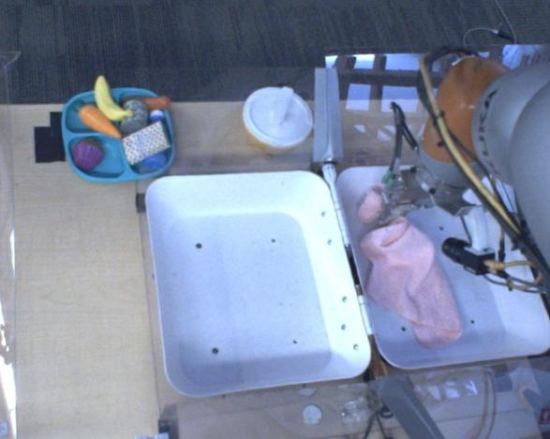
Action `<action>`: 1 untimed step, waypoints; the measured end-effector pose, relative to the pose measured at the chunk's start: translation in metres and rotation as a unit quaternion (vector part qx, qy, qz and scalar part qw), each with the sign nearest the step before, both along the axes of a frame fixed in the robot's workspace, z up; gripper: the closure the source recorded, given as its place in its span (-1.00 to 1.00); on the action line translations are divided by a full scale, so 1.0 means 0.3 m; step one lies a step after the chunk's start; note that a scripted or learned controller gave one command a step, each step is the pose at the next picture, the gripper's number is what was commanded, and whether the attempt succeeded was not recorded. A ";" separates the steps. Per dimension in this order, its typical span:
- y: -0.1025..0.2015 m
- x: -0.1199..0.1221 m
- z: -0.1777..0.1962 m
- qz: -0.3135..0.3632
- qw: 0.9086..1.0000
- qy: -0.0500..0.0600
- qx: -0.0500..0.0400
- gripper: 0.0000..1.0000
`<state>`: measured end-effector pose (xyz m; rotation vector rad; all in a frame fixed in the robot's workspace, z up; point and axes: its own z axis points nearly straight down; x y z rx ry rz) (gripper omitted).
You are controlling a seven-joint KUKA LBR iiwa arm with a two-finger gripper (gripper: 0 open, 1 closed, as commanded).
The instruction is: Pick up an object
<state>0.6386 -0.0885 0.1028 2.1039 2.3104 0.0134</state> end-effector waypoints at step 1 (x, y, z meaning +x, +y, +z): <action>0.095 0.104 0.277 0.138 0.990 0.007 0.001 1.00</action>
